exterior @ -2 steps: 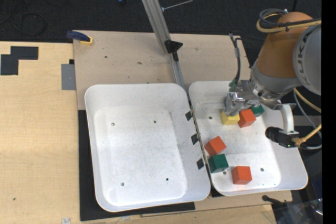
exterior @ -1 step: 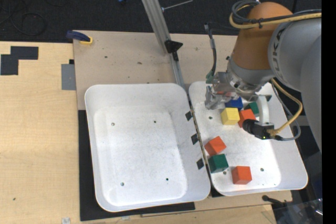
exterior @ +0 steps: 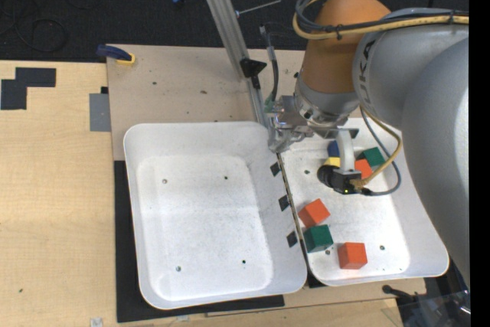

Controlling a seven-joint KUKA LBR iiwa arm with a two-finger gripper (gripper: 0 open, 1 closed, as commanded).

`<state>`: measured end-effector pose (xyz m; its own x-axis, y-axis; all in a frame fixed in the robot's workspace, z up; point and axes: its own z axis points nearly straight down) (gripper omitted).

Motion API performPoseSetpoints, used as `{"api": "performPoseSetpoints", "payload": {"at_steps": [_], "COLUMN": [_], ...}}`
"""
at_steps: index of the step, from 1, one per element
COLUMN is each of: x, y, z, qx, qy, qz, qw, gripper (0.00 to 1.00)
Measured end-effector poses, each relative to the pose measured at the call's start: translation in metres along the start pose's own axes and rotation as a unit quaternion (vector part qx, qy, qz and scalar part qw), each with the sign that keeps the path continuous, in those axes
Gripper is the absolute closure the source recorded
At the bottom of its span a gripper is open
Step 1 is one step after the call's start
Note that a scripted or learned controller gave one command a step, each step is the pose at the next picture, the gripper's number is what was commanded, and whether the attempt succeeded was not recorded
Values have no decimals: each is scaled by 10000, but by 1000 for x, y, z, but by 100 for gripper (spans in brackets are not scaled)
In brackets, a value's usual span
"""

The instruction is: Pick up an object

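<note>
Right now your candidate objects all sit in the right bin [exterior: 429, 260]: an orange block [exterior: 314, 211] near the divider, a green block [exterior: 318, 238] just below it and close beside it, and a second orange block [exterior: 352, 255] nearer the bin's front edge. Further up you see a cluster of a green block [exterior: 374, 158], a small orange piece [exterior: 362, 168] and a blue and yellow piece [exterior: 334, 153], packed tight against the arm's black cable. Your gripper [exterior: 285, 132] hangs at the upper end of the divider between the two bins, apart from all the blocks. You cannot tell from this view how its jaws stand. To the left lies the left bin [exterior: 142, 165]
</note>
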<state>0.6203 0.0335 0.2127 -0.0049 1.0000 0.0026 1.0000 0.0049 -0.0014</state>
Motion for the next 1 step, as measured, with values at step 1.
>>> {"api": "performPoseSetpoints", "payload": {"at_steps": [1], "x": [57], "y": [13], "z": [-17], "qx": [-6], "qy": [0], "qz": [0], "qw": [10000], "gripper": [100]}}
